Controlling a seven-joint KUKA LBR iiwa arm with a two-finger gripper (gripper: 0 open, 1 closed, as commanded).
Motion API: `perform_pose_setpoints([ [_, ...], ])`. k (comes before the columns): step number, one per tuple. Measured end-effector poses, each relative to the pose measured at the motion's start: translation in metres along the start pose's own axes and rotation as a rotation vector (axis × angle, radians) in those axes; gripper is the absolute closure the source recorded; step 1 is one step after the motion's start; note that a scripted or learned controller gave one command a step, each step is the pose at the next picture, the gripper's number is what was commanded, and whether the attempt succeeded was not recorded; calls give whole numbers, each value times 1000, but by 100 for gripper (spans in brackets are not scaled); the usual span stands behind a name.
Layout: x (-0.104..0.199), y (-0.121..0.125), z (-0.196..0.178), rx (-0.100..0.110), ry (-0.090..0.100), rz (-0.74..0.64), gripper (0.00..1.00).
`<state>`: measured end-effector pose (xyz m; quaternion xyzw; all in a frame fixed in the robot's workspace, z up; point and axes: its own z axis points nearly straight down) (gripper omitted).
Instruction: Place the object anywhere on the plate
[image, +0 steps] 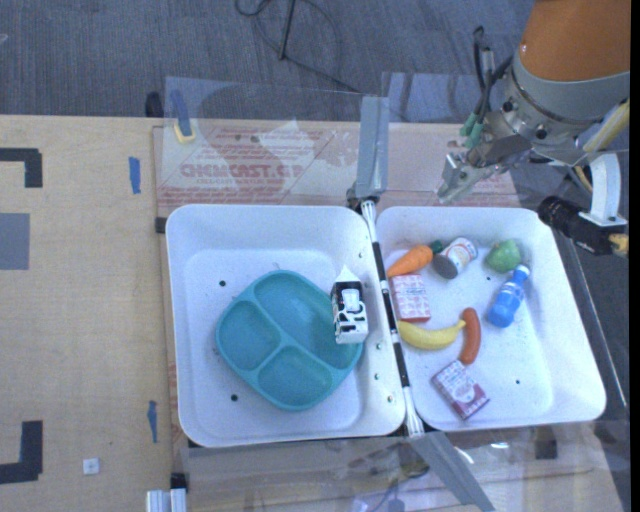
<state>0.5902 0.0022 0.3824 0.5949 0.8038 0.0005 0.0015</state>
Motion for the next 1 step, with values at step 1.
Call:
perform_pose_setpoints([
  [1, 39, 57, -54, -6, -2, -445, 100],
])
